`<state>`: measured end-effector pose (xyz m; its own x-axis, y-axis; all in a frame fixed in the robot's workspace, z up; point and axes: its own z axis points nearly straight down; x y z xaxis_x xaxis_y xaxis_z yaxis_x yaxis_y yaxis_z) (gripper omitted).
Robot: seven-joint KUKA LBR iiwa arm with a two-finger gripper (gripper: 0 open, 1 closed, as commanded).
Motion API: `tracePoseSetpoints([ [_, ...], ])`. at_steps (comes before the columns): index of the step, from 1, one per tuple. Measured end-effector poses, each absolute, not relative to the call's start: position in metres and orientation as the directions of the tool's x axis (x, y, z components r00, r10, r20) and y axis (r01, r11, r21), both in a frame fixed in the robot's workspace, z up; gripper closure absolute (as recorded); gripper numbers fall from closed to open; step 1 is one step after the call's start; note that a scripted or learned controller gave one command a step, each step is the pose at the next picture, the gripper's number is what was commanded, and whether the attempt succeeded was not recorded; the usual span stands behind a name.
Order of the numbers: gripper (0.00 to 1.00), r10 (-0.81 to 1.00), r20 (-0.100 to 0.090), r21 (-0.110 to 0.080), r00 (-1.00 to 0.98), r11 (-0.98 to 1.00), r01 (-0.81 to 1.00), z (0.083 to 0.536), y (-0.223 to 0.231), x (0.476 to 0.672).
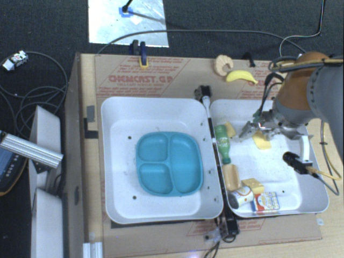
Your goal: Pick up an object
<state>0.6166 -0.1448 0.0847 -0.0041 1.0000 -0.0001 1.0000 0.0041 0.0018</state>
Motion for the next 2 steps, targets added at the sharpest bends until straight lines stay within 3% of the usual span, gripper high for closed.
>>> tracePoseSetpoints([
  [1, 0.0, 1.0, -0.003, 0.006, -0.002, 0.002, 1.0, 0.142, -0.204, 0.664],
  [2, 0.0, 1.0, 0.0, 0.002, -0.002, 0.002, 1.0, 0.084, -0.199, 0.652],
])
